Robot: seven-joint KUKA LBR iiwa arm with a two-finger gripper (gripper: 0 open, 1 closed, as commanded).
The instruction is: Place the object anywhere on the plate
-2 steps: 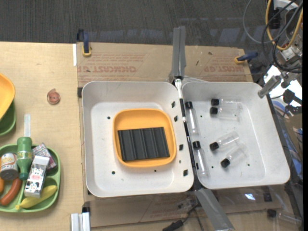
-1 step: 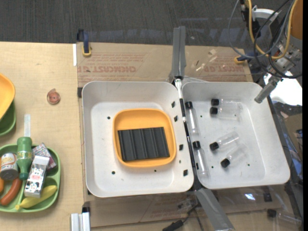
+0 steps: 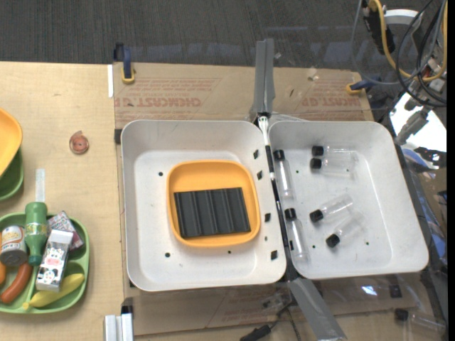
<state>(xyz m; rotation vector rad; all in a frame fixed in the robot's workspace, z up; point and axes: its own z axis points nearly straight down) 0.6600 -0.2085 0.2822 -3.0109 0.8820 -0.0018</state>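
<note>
dark grey carpet runs along the 12 o'clock edge, and below it a pale wooden bench carries a printed cardboard sheet under the two white bins. whether the gripper is open, closed or carrying anything, you cannot tell from this view.

look at the left bin: the orange plate sits near its middle, and a dark ribbed slab lies flat on the plate, inside its rim. in the right bin you have several clear vials with black caps lying on their sides: two vials close together toward 12 o'clock, two more vials toward 6 o'clock, and slim tubes along the wall at 9 o'clock, next to the seam between the bins. which of these is the task's object you cannot tell; none of the vials touches the plate.

at 9 o'clock from the bins, on the bare wood, a green tray holds toy food and a small green bottle. an orange bowl is cut by the frame's left edge, with a small pink disc beside it. a tangle of cables hangs at 1 o'clock.
</note>
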